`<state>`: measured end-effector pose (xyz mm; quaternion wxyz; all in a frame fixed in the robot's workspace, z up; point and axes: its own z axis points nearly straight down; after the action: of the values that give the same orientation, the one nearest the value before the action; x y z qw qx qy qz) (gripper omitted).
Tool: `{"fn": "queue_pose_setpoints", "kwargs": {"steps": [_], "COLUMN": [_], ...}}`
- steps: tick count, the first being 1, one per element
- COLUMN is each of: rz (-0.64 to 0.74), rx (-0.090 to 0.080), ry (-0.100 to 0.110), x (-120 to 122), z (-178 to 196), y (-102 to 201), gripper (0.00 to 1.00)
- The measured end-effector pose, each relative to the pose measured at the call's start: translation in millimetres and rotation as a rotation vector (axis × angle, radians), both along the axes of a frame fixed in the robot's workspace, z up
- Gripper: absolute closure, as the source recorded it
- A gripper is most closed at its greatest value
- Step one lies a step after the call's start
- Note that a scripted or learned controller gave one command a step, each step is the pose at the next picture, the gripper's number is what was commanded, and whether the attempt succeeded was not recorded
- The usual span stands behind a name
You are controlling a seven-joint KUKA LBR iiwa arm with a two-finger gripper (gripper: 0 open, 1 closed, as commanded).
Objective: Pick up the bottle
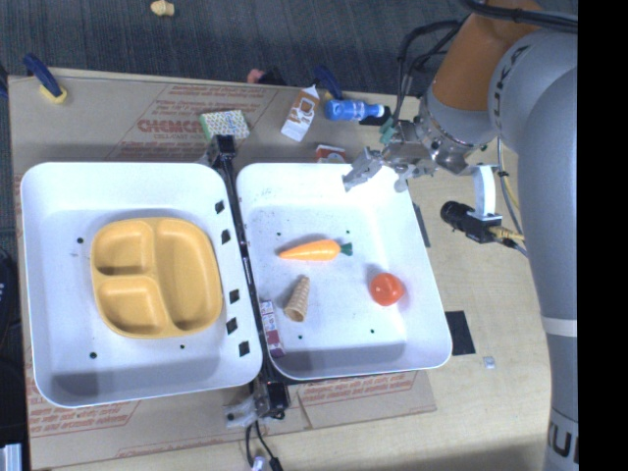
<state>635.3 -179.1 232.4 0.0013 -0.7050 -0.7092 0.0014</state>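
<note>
Beyond the far rim of the right bin [432,322], the blue bottle [345,111] is seen lying on its side on the cardboard tabletop [147,116]; the gripper [378,170] hovers just near of it, metal fingers spread, nothing held; a smooth orange carrot [309,251] rests inside.

My bench [118,130] is covered with brown cardboard that has red print on it. Behind it, from 10 to 1 o'clock, I see a dark grey floor [245,27] with a fine ribbed texture. One small yellow piece [162,8] lies on this floor at 11 o'clock. A blue clamp [44,78] with a yellow tip holds the cardboard at 10 o'clock. At 4 o'clock there is a black square [458,332] on the cardboard. The light is even and soft, and it gives only weak shadows.
</note>
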Motion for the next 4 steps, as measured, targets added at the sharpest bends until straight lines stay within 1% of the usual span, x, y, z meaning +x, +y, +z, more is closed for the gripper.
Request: {"fn": "queue_pose_setpoints", "kwargs": {"steps": [1,2,3,4], "rz": [-0.654,-0.645,-0.585,-0.744], "rx": [-0.001,-0.002,-0.001,-0.001], "ry": [0.001,0.005,0.002,0.003], "x": [21,21,-34,-96], "z": [33,43,26,76], "y": [52,53,2,-18], "gripper": [0.0,1.0,1.0,1.0]}}
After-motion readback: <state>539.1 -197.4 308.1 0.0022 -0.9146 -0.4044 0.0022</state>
